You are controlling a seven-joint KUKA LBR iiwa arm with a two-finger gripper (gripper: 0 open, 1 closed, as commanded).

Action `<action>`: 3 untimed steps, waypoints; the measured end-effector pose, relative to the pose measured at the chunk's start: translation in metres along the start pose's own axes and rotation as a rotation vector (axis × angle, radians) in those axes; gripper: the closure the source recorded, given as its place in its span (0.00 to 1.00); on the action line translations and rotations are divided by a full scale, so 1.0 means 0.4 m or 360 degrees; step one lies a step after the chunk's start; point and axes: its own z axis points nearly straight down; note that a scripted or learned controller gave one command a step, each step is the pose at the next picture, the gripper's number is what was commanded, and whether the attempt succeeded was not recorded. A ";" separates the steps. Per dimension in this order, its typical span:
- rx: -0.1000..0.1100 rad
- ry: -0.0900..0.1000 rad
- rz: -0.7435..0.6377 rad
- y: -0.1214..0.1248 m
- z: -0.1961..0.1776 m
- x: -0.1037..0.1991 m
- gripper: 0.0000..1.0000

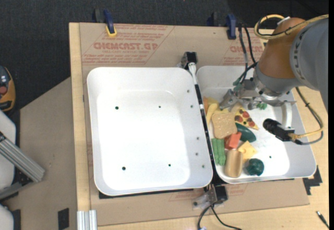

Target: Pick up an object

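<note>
Gripper (241, 99) over right bin (300, 164) far edge; finger state cannot tell. Toy food pile (233, 137) along bin's left wall, teal ball (255, 167) near front.

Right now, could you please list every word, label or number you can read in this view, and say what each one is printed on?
"CHEMCAST G P": large red print on the brown protective paper of the bench sheet, behind the left bin.
Smaller red lines under it: too blurred to read.
Red print repeated on the paper behind the right bin, near the arm: partly hidden and blurred, unreadable.
</note>
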 end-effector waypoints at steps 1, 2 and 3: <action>-0.0006 -0.0003 -0.0001 0.005 -0.025 -0.001 1.00; 0.0012 0.0003 -0.0002 -0.152 0.008 0.066 1.00; 0.0004 -0.0001 -0.0002 -0.146 0.006 0.063 0.00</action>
